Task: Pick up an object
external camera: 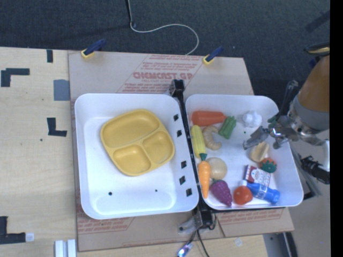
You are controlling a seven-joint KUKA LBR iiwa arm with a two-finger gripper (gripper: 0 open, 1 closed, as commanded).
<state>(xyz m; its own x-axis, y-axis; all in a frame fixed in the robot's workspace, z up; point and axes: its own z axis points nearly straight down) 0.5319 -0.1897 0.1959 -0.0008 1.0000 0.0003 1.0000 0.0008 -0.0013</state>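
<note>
The right bin [268, 101] holds several toy foods: an orange carrot [204, 179], a yellow corn cob [198, 140], a red-orange sausage [208, 116], a green pepper [228, 127], a purple grape bunch [222, 192], a red tomato [242, 195], a blue bottle [263, 191], a red-and-white carton [254, 174] and a white crumpled piece [251, 118]. My gripper [262, 138] hovers over the bin's right side, just above a beige piece [259, 152]. I see nothing held in it.
The left bin [86, 159] holds a yellow divided plate [137, 141]. A black divider [185, 143] runs between the bins. A white cable [161, 28] lies behind the cardboard sheet. The arm's orange band [317, 84] is at the right edge.
</note>
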